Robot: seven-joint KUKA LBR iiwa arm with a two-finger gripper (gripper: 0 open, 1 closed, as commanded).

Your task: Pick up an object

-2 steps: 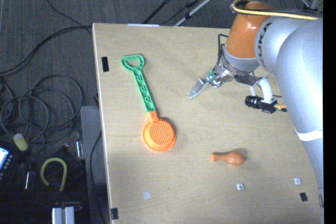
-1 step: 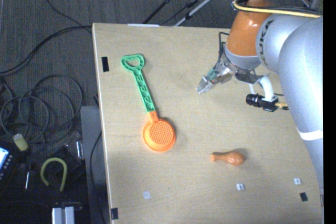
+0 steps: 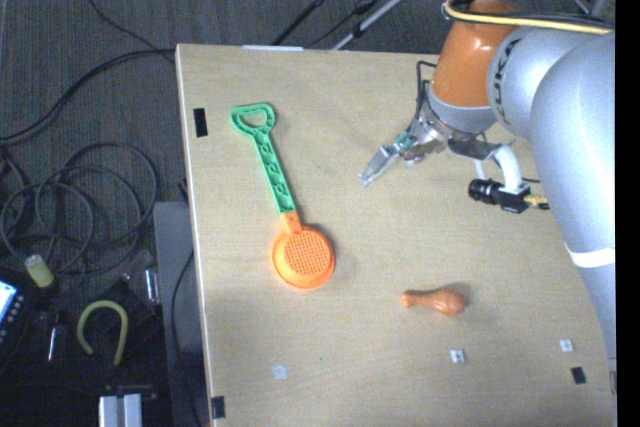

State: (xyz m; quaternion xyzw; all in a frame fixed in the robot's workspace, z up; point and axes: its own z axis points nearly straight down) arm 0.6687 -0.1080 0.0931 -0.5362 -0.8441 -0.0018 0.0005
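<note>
Camera view: I see the gripper (image 3: 372, 173) over bare board, nothing visibly between its fingers, grip unclear; strainer (image 3: 285, 215) well left, drumstick (image 3: 436, 300) below.

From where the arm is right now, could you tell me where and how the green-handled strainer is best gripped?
I would grip the strainer at mid-handle, coming straight down with the fingers either side of it. The green handle is slim and lies flat, running from upper left to lower right, while the orange head is wide and round. The gripper hangs to its right.
</note>
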